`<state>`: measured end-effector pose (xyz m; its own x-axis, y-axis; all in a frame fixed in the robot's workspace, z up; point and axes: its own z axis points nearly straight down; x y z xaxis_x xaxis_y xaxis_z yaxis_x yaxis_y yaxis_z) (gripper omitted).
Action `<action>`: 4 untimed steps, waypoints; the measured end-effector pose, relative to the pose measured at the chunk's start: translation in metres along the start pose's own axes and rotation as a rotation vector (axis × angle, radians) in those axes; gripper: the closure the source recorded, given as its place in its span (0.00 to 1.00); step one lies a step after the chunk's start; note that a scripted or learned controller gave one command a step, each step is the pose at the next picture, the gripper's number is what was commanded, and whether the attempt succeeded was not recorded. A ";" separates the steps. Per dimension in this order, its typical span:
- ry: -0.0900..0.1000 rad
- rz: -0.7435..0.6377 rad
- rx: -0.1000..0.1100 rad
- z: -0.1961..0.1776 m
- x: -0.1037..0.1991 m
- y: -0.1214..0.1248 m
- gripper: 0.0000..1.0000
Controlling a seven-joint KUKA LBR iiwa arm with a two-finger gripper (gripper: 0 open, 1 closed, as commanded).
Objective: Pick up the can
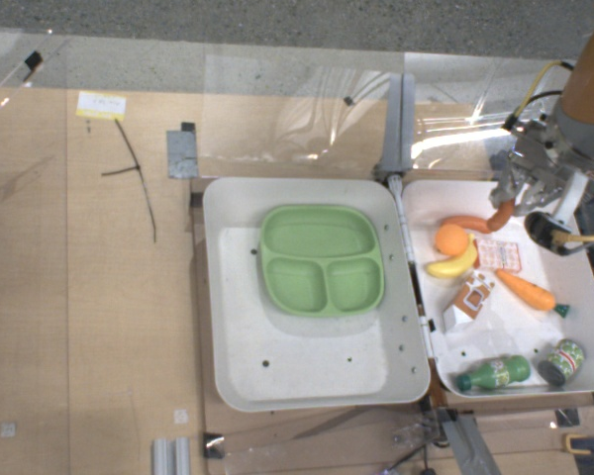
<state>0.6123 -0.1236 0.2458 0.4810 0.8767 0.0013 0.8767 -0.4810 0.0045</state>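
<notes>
The can (564,361) is green and silver and lies on its side in the near right corner of the right bin (584,285). My gripper (518,188) hangs over the far side of that bin, well away from the can. It is right above the upper end of a reddish sausage (475,223). The arm comes in from the upper right.
The right bin also holds an orange (452,238), a banana (453,262), a carrot (528,291), a small carton (470,298), a red and white packet (498,255) and a green bottle (495,372) just left of the can. A green divided plate (323,259) sits in the left bin (307,364).
</notes>
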 end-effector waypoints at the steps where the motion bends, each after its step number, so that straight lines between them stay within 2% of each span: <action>1: 0.002 0.244 -0.002 -0.131 0.043 0.000 1.00; 2: -0.002 0.423 0.004 0.028 0.057 -0.036 1.00; 3: -0.002 0.780 0.004 0.055 0.013 -0.048 1.00; 4: 0.001 0.849 0.000 -0.032 -0.025 -0.071 1.00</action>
<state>0.5379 -0.1117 0.2774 0.9758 0.2185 0.0051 0.2185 -0.9758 0.0011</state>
